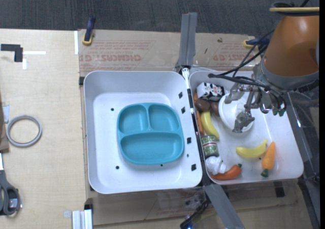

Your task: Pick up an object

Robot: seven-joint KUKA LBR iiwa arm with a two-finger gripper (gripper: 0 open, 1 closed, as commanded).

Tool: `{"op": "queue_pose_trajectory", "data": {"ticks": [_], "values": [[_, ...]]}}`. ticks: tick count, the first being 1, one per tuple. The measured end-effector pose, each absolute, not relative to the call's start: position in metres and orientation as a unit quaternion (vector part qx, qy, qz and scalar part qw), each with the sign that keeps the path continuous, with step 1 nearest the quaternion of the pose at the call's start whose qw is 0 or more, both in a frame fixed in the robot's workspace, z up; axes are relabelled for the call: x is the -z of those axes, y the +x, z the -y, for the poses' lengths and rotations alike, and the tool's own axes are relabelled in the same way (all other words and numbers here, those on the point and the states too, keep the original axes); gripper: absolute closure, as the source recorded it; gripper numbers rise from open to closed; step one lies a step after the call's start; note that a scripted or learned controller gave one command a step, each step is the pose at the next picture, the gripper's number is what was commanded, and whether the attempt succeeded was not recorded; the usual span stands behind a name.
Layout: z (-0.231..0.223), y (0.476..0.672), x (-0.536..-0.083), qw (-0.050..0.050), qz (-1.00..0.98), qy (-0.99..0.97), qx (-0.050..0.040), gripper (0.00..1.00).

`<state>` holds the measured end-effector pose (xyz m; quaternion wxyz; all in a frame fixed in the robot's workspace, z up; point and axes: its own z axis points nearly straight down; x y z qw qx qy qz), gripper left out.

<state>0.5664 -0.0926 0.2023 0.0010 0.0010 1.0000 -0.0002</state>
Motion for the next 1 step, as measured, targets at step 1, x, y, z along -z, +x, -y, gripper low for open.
{"op": "queue_pose_trajectory", "data": {"ticks": [1], "values": [[0.1385, 0.5063, -0.0917, 0.001, -0.999, -0.047, -0.0001, 0.0]]}}
